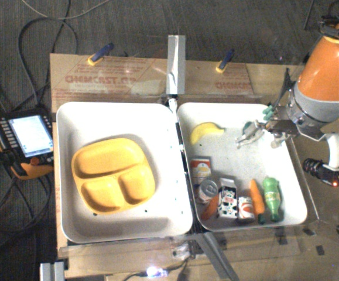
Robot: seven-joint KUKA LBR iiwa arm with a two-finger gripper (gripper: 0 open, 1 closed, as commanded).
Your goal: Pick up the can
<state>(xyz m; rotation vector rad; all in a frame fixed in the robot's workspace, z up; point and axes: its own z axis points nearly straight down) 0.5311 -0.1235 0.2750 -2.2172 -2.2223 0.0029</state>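
The can (208,189) is a small silver tin lying among other items in the lower middle of the right bin (286,163). My gripper (247,133) hangs over the upper part of that bin, well above and to the right of the can. Its fingers (243,137) point left and are spread, with nothing between them.
A yellow banana (205,132) lies at the right bin's upper left. Near the can sit a small red-labelled box (201,169), cartons (228,199), a carrot (257,195) and a green bottle (271,198). The left bin (69,174) holds a yellow divided tray (113,172).
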